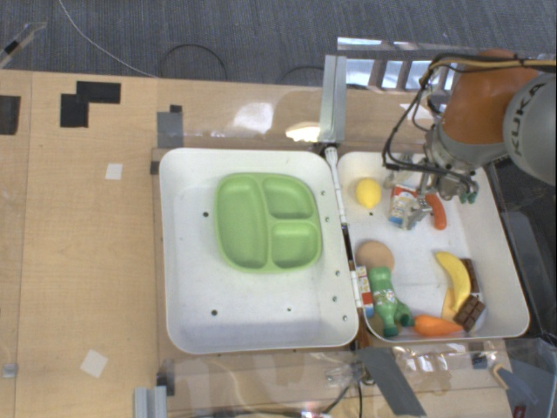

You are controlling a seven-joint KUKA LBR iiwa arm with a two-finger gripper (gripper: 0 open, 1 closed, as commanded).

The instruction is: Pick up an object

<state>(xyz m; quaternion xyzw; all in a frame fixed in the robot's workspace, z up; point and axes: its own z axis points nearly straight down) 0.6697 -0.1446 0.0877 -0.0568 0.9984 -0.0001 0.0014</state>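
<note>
My gripper [432, 188] hangs low over the back of the right bin [509, 259], under the grey wrist and orange band [483, 98]. Directly beneath it lie a small white carton [403, 208] and a red pepper [438, 213], side by side. The wrist and its cables hide the gripper's tips, and no object shows between them. A yellow lemon [368, 193] sits left of the carton. Toward the front lie a tan potato [375, 254], a green bottle [386, 297], a banana [454, 279], a brown chocolate bar [471, 306] and an orange carrot [437, 326].
The left bin [187, 312] holds a green divided plate [267, 221]. A metal divider post [332, 94] stands between the bins at the back. Black cables loop from the wrist over the right bin's back wall. Bare bin floor lies between the red pepper and the banana.
</note>
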